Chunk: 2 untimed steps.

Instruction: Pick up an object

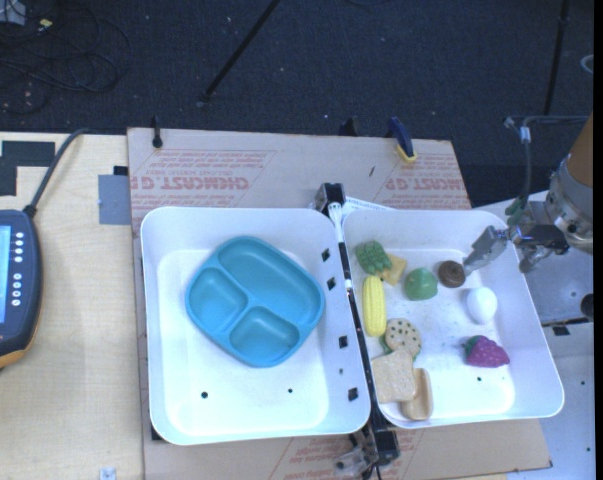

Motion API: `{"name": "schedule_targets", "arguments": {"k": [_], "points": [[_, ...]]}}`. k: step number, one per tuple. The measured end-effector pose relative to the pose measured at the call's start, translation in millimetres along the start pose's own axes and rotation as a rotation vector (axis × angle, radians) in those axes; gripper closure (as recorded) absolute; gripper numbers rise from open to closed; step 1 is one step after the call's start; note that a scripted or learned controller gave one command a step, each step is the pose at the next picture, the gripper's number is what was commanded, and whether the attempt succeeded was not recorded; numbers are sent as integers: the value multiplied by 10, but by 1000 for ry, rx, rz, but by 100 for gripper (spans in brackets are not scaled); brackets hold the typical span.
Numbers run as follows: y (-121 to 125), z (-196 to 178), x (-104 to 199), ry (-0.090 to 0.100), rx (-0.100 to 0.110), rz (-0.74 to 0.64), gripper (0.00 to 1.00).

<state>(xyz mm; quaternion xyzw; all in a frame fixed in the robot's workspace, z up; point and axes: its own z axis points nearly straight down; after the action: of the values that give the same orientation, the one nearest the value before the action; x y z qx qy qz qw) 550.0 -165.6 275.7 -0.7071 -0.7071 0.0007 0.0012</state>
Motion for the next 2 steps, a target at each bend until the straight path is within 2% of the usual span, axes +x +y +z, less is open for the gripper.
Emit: {"name": "schedule_targets", "arguments": {"k": [1, 2], "points": [[643, 1181, 617, 4, 7, -6, 0], [279, 1912, 131, 2, 2, 5, 0]]}}
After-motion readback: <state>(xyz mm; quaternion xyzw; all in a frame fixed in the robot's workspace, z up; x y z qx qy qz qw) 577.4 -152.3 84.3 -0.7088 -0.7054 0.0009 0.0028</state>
